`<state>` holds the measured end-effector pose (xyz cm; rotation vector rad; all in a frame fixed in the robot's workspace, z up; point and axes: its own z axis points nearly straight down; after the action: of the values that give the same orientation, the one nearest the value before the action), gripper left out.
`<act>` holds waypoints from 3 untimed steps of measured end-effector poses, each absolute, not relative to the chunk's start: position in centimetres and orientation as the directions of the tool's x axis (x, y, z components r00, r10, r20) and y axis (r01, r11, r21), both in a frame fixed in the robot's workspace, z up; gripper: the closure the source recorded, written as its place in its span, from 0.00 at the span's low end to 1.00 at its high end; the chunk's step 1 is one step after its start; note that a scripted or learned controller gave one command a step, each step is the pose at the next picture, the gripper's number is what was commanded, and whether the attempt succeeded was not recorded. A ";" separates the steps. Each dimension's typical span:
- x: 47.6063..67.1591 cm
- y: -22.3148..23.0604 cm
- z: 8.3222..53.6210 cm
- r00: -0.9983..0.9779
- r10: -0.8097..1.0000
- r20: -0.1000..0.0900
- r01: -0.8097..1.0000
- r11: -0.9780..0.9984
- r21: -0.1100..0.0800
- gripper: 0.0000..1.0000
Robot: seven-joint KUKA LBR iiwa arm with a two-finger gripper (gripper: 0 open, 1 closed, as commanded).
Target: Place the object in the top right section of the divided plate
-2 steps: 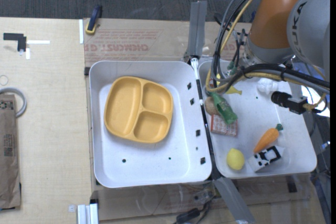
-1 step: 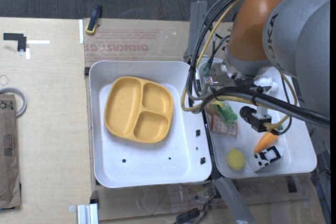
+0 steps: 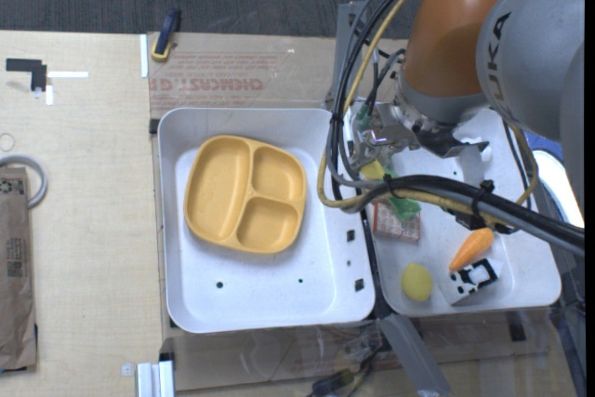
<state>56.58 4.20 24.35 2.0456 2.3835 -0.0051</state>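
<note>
1. The gripper (image 3: 375,144) sits in the upper left of the right bin (image 3: 535,288), buried under the grey arm (image 3: 521,42) and its orange band. I cannot tell whether it is wide, narrow or holding anything.
2. Dark cables (image 3: 437,191) loop over the gripper and run across the right bin toward the frame's right, covering part of what lies there.
3. A small yellow bit (image 3: 372,170) lies just below the gripper, mostly behind the cables. It is too hidden to identify.
4. A red-and-white packet (image 3: 395,220) with some green on it lies under the cables, its top edge covered.
5. The carrot (image 3: 471,247) is in the lower right of the right bin. Its long axis runs lower left to upper right, narrowing toward the lower left, and a cable crosses its upper end.
6. A black-and-white piece (image 3: 476,278) touches the carrot's underside. A round yellow piece (image 3: 417,282) lies apart, to their left.
7. I cannot tell which of these is the object to be moved.
8. The divided plate (image 3: 216,191) lies flat in the upper half of the left bin (image 3: 251,302), fully in view. Its big section is on the frame's left and two small ones are on the right.
9. The top right section (image 3: 279,174) has nothing in it.
</note>
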 end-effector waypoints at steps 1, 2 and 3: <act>56.6 4.2 24.3 -0.152 0.988 -0.003 0.988 0.152 -0.003 0.00; 59.4 -2.9 19.1 -0.182 0.983 -0.002 0.983 0.182 -0.004 0.00; 58.6 1.4 21.9 -0.480 0.877 -0.002 0.877 0.480 -0.001 0.00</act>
<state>58.58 1.36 21.87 1.6005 2.7019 -0.0026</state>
